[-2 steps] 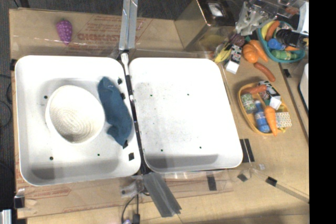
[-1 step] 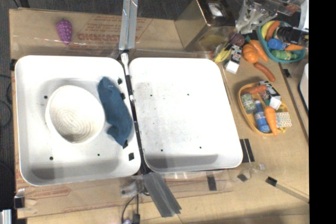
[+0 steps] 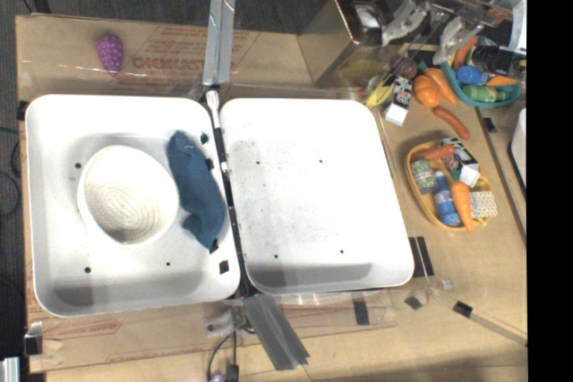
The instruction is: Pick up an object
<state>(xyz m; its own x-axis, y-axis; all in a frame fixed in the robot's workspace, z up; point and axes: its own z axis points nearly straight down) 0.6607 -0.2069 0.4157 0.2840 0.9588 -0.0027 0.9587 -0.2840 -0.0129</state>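
Note:
In the left bin lie a round white woven hat and, touching its right side, a crumpled dark blue cloth against the divider. The right bin shows its bare speckled white floor. My gripper hangs at the top right, beyond the right bin's far corner and above the bench clutter. Its fingers stand spread apart and open, with nothing between them.
A purple toy lies on the bench behind the left bin. Right of the bins are a yellow basket of small toys, a teal bowl of toy vegetables, an orange toy and a brown box.

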